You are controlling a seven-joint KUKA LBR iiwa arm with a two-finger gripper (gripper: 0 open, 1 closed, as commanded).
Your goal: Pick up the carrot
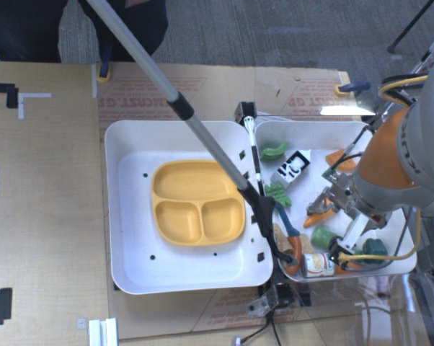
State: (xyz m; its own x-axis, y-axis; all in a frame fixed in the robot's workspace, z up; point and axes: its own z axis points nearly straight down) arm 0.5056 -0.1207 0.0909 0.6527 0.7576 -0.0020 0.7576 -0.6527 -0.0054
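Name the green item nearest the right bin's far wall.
The curved green piece beside the black-and-white block; the rest lie farther forward.

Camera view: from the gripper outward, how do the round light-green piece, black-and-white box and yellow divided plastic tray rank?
1. Round light-green piece, right bin, just below the gripper.
2. Black-and-white box, right bin, up and left.
3. Yellow divided plastic tray, left bin.

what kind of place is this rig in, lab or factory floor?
Probably a robotics lab bench: two white bins on cardboard, a yellow divided plate, small toy-like items, a grey arm reaching in.
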